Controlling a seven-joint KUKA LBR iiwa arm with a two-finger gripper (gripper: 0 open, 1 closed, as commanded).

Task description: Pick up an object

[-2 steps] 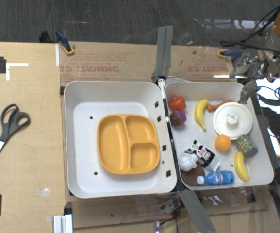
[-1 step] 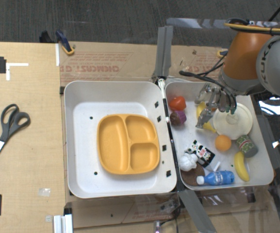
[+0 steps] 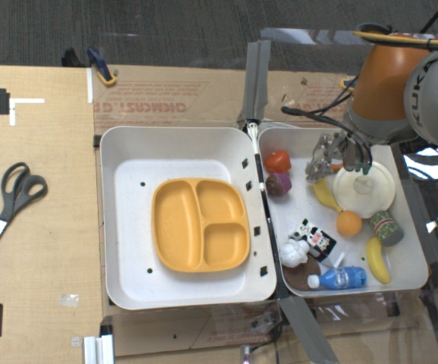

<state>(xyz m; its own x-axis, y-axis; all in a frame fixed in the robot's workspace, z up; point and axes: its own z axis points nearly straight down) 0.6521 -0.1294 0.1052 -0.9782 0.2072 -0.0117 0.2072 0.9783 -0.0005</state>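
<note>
My gripper (image 3: 321, 165) hangs over the back of the right bin (image 3: 412, 279), its metal fingers pointing down just above the upper end of a yellow banana (image 3: 323, 193). Nothing shows between the fingers. To the gripper's left lie a red tomato (image 3: 278, 160) and a purple plum-like fruit (image 3: 278, 183). To its right sits a white round lid or plate (image 3: 364, 189). Further forward lie an orange (image 3: 348, 223), a second banana (image 3: 377, 259), a green can (image 3: 386, 227), a black-and-white cow toy (image 3: 310, 241) and a blue bottle (image 3: 340, 278).
The left bin (image 3: 120, 203) holds a yellow three-compartment plate (image 3: 200, 224). Scissors (image 3: 10, 200) lie on the bench at far left. The grey divider post (image 3: 254, 82) rises between the bins at the back. The orange-banded arm (image 3: 389, 82) fills the upper right.
</note>
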